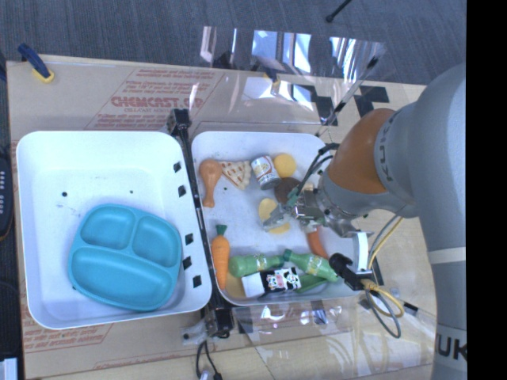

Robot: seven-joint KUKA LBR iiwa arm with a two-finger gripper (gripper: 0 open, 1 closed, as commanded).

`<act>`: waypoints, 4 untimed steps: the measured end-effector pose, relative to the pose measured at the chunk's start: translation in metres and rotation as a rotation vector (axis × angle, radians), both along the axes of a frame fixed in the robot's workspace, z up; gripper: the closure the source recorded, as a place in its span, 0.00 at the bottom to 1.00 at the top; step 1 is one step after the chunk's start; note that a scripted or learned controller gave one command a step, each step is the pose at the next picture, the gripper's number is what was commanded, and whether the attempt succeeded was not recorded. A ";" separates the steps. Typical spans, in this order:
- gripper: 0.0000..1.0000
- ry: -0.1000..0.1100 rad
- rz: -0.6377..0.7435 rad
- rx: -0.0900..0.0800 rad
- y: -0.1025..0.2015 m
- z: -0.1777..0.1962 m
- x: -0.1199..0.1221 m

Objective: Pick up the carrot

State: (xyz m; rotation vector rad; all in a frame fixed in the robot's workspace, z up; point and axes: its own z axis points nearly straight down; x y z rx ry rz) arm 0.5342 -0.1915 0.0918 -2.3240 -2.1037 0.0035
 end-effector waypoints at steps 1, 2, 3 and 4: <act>1.00 0.005 0.009 -0.001 0.000 0.010 0.000; 0.00 0.005 0.009 -0.002 0.000 0.009 0.000; 0.00 0.004 -0.045 0.000 0.077 -0.002 -0.004; 0.00 0.007 -0.350 -0.003 0.100 -0.001 -0.023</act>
